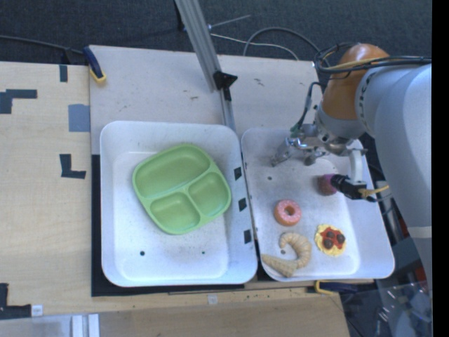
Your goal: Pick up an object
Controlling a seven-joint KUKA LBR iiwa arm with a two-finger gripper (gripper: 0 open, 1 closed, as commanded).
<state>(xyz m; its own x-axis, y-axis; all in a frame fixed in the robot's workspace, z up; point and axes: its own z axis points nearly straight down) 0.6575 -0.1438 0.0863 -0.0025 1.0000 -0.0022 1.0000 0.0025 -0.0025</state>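
Gripper (298,148) sits low over the back of the right bin (263,181), wrist above it at the view's right. The metal fingers look slightly parted with nothing between them, tips close to the bin floor; whether they touch it cannot be told. Candidate objects all lie toward the front of this bin: a purple piece (327,184) just beside and to the right-front of the fingers, nearest of the lot; a pink donut (287,212) directly in front; a yellow tart (330,239) and a tan croissant (293,251) further forward, near the front wall. The croissant's long axis curves roughly left-right. The left bin (112,188) holds a green tray (182,187), well apart from the fingers. Judgement: no grasp made yet; the purple piece needs the shortest move.
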